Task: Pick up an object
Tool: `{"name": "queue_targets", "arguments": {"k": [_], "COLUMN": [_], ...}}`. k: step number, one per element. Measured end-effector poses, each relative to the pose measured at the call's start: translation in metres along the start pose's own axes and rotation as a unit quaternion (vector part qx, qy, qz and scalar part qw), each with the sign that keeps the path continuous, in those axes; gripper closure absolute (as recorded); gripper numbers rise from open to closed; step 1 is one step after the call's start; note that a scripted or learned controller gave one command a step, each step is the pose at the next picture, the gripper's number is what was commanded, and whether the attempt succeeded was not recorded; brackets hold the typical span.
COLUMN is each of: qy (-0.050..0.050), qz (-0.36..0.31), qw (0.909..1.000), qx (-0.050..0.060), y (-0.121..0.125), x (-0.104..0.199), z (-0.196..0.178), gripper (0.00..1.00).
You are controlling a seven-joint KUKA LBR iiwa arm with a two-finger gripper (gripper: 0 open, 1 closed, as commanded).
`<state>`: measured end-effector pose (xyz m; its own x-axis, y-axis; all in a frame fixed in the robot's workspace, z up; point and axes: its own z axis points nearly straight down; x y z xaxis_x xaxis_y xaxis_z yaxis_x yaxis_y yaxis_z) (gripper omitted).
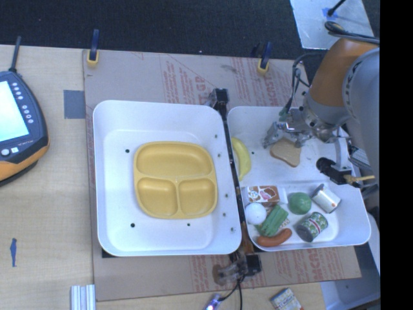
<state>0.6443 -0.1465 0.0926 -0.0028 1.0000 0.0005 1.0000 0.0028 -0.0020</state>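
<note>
- Gripper hovers low in the right bin, directly over a slice of toast; whether it is clenched or released cannot be told.
- Near that bin's front: a green ball, can, white egg, sausage.
- Left bin contains a yellow divided tray.

Light wooden table across the lower view, overlaid with a brown cardboard sheet printed in faint red. Two clamps, one yellow-tipped and one near, along the sheet's far edge. Grey tape patch on the left. Beyond the table, dark carpeted floor. Pale sheet lying at upper right. Bright, even light, soft shadows.
</note>
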Motion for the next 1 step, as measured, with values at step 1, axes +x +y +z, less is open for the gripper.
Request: {"name": "queue_targets", "arguments": {"k": [1], "qy": [-0.001], "qz": [-0.001], "qw": [1.0000], "qx": [0.000], "y": [-0.0629], "x": [0.0180], "z": [-0.0003], "gripper": [0.00]}}
